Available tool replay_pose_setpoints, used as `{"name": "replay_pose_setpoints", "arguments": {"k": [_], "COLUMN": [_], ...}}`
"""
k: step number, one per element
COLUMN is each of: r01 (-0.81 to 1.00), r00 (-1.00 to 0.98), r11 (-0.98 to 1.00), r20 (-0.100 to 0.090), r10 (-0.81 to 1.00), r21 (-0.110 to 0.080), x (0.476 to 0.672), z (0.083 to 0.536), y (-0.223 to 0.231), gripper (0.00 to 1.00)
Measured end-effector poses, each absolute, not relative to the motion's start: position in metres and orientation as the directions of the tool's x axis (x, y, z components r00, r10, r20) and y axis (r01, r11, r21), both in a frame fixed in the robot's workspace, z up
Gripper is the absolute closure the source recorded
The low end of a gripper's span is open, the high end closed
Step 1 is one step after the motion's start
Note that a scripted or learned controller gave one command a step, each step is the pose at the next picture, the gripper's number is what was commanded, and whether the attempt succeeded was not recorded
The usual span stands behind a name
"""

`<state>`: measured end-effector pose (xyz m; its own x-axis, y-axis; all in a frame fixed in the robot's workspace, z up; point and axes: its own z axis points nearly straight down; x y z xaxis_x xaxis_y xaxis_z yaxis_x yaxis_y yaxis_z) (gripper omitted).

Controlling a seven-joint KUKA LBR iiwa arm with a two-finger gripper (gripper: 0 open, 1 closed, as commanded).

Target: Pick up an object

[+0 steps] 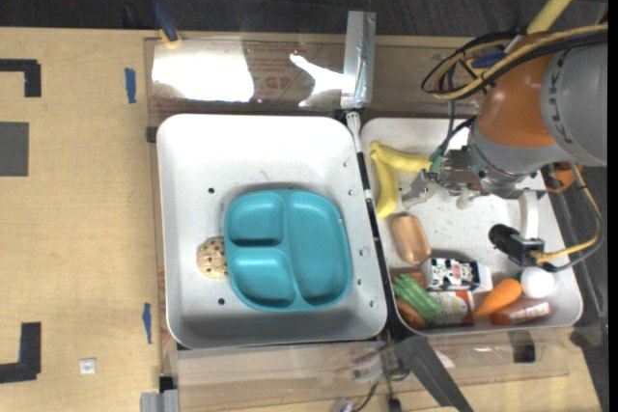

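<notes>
My claw [436,180] hangs low over the far part of the right bin [576,302]. My wrist blurs into it from above, so I cannot tell whether it is spread or pressed together, and I see nothing pinched in it. My own arm [541,111] covers the bin's far right corner.

The banana [386,171] lies just beside my claw, along the bin's left wall. One end bends toward me, and I cannot make out whether we touch.

A brown oblong roll [409,237] lies just below the banana. Crowded along the near wall are a small printed carton [452,274], something green [415,299] partly tucked under it, an orange carrot [498,296], a white ball [538,284], and a red and white thing I cannot name.

In the left bin [193,150] a teal divided plate [287,246] rests with a cookie [211,258] at its left edge, partly hidden by it.
</notes>
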<state>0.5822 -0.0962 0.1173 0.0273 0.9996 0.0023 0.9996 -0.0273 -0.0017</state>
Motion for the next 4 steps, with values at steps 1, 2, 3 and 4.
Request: {"name": "replay_pose_setpoints", "arguments": {"k": [1, 2, 3, 4], "r01": [1.000, 0.990, 0.994, 0.994], "r00": [-0.010, -0.138, -0.106, -0.107], "r11": [0.010, 0.138, 0.106, 0.107], "r20": [0.000, 0.001, 0.000, 0.000], "r10": [1.000, 0.990, 0.994, 0.994], "r21": [0.005, -0.001, 0.002, 0.012], "x": [0.643, 0.580, 0.491, 0.494], "z": [0.187, 0.185, 0.092, 0.103], "y": [-0.068, -0.068, -0.097, -0.095], "gripper": [0.00, 0.00, 0.00, 1.00]}}
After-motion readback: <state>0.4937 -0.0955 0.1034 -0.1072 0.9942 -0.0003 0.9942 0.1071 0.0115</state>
